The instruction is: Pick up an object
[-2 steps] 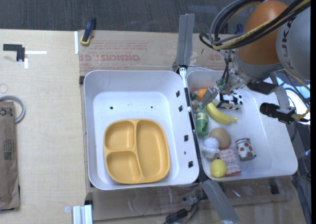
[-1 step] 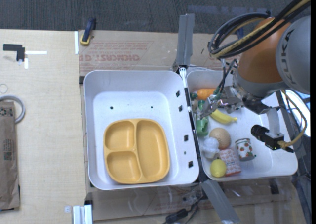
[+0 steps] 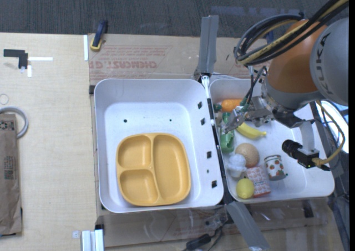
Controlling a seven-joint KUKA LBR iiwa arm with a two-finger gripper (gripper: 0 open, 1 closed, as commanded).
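A toy banana (image 3: pixel 250 130) lies in the right bin (image 3: pixel 319 189), touching the gripper (image 3: pixel 239 118), whose state cannot be told. Crowded by a green item (image 3: pixel 227 140) and an egg (image 3: pixel 248 154), it could be knocked aside.

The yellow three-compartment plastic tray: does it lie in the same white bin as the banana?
No: the yellow three-compartment plastic tray lies in the left white bin, while the yellow banana lies in the right white bin.
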